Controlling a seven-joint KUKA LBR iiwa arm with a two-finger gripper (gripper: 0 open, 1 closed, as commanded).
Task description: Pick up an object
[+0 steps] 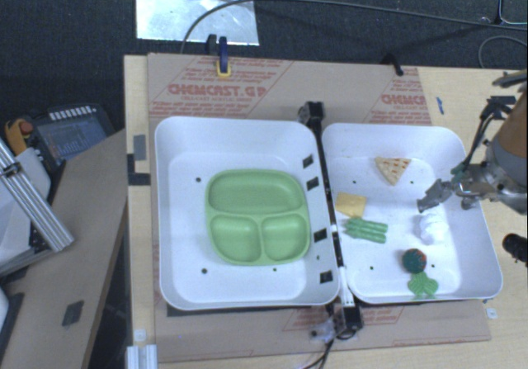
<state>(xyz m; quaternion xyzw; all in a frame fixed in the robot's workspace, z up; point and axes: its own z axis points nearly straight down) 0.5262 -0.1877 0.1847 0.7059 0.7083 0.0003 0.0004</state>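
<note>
The right bin (474, 272) holds several small items. A tan wedge (393, 167) lies near its back, and a yellow block (350, 205) sits by its left wall with a green pod (366, 230) just in front of it. At the front right are a white lump (430, 229), a red and green ball (414, 259) and a green leaf shape (422, 285). My gripper (434, 196) reaches in from the right and hangs just above and behind the white lump. I see nothing held in it.
The left bin (181, 144) carries a green divided plate (256, 216). A black divider with clips (322, 194) runs between the bins. Cardboard (272, 87) lies under both bins, cables cross the dark floor behind, and a pendant (70, 134) rests at the left.
</note>
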